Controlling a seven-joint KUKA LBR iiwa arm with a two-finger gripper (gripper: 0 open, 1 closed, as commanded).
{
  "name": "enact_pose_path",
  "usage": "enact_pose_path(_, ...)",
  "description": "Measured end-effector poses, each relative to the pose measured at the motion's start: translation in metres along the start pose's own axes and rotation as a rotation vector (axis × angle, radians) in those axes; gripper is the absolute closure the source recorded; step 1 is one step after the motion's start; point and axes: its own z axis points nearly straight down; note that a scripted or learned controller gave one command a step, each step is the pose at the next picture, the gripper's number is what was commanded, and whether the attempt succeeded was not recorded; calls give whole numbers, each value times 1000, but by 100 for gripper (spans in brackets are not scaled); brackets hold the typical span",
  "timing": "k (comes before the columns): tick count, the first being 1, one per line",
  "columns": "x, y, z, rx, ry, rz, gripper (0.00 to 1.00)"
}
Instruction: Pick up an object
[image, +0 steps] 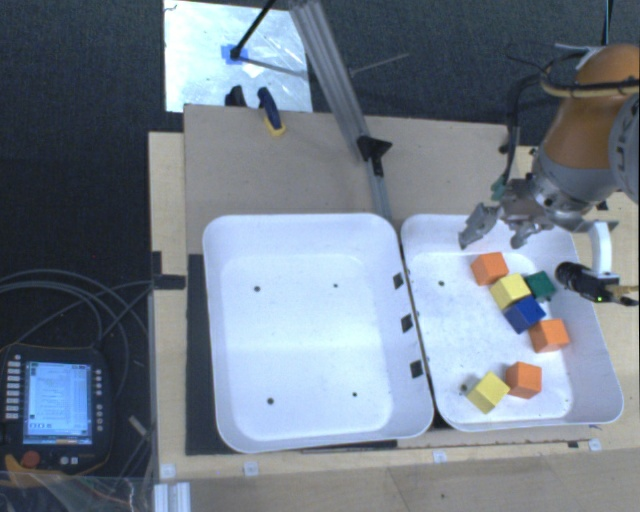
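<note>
my tool (497, 230): fingers apart, holding nothing, above right bin (440, 330) | target: orange cube (489, 268) at 6 o'clock | risk: yellow cube (511, 290) touching it blocks a finger, grasp slips

A teach pendant (55, 405) with cables (75, 305) lies left of the bench; a tripod leg (340, 90) crosses above.
</note>
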Motion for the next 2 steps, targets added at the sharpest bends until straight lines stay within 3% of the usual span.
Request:
enact_pose_path(1,0,0,0,0,0,0,0)
enact_pose_path(2,0,-6,43,4,-1,3,0)
